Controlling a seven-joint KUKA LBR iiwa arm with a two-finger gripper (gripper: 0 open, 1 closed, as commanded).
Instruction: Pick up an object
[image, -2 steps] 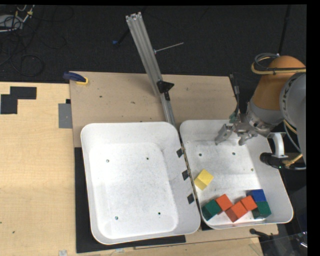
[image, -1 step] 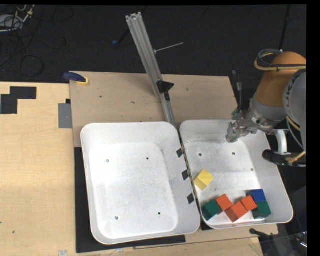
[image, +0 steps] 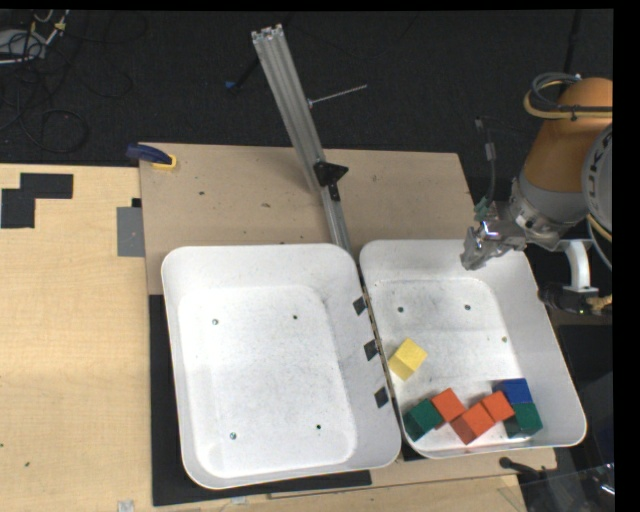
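- Since nothing is gripped yet, you are at the approach step: the next move calls for bringing the gripper down the right bin toward the blocks and lining it up over one that stands apart.
- Nearest you, at the right bin's (image: 560, 345) 6 o'clock edge, sits a tight cluster: a green block (image: 422, 417), an orange block (image: 447, 404), a second orange block (image: 480, 418), a blue block (image: 515, 391) and a dark green block (image: 523, 421), most touching a neighbour.
- Just beyond, toward 9 o'clock of that bin, a yellow block (image: 407, 359) lies alone, the easiest target in my judgement.
- At your 9 o'clock, the left bin (image: 190, 300) holds no blocks.
- Farthest, at the right bin's 1 o'clock corner, the gripper (image: 483, 243) hovers over the rim, well apart from every block; you cannot tell how wide its claw stands.
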